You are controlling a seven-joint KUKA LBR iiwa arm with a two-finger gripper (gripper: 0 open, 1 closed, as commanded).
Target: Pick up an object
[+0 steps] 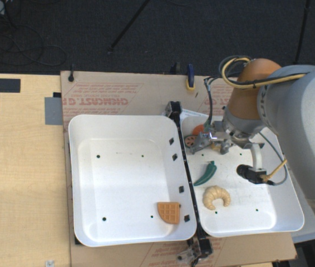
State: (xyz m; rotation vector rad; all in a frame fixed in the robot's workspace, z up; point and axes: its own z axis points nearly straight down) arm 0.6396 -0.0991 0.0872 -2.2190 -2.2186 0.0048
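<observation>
Your gripper (205,141) sits low over the upper left part of the right bin (280,218), close to the divider between the two bins. Its metal fingers are clustered around a small round brownish object (191,141) and an orange-red piece (199,129) just above it, and the parts overlap too much for you to tell how wide the gripper stands or whether it has hold of either one.

Above the gripper, the wrist rises into the orange band (253,74) and the large grey arm (294,115), which enters from the right and covers much of the right bin's upper right corner. Yellow and black cables loop around the wrist, and a black cable end (249,173) hangs over the bin floor to the right of the gripper.

Below the gripper, a green chili pepper (206,173) lies diagonally on the floor of the right bin. Just below it rests a pale croissant (216,196), curved open downward.

In the left bin (90,149), an orange waffle piece (168,212) lies in the lower right corner, near the divider.

Both bins sit on a brown cardboard sheet (124,96) atop a light wooden bench (18,177).
</observation>
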